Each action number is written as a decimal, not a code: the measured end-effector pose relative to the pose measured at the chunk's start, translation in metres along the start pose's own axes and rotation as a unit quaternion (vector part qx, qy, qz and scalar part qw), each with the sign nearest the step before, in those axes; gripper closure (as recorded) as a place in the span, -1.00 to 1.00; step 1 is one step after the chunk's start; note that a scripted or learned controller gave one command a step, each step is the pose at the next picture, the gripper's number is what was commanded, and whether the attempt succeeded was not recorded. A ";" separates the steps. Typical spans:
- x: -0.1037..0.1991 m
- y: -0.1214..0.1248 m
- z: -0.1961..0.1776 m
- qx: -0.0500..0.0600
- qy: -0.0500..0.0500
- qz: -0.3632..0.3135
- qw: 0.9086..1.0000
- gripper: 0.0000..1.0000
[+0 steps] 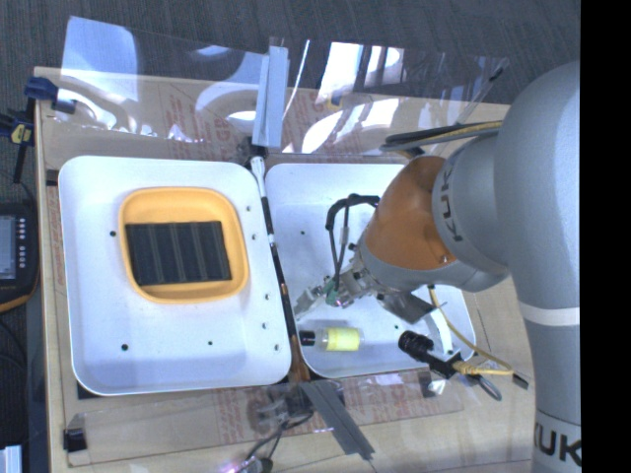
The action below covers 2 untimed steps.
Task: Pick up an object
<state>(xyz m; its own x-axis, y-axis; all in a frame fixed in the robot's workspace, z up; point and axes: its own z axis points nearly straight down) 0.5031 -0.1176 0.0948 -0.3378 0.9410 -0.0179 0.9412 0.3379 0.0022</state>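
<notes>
In the right bin (296, 190) a small yellow cylinder with a black cap (335, 339) lies on its side near the front wall. My gripper (325, 293) hangs low over the same bin's left part, just above and behind that cylinder, apart from it. The grey arm with its orange band (409, 230) covers much of this bin. The left bin (89, 343) holds an orange-yellow tray with a dark ribbed insert (182, 249).
A divider rail (274, 264) runs between the two bins. Clear plastic screens (197, 67) stand behind them. A black connector with yellow cables (439, 355) sits over the right bin's front right corner. A dark device (15, 249) lies at the left edge.
</notes>
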 end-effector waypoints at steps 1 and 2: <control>-0.070 -0.047 -0.040 0.001 0.009 -0.020 1.000 -1.00; -0.051 0.007 0.006 0.002 0.010 -0.042 0.999 -1.00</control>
<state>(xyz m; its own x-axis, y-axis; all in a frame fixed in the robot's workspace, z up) 0.5268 -0.1639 0.0903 -0.4164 0.9092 0.0019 0.9092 0.4164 -0.0032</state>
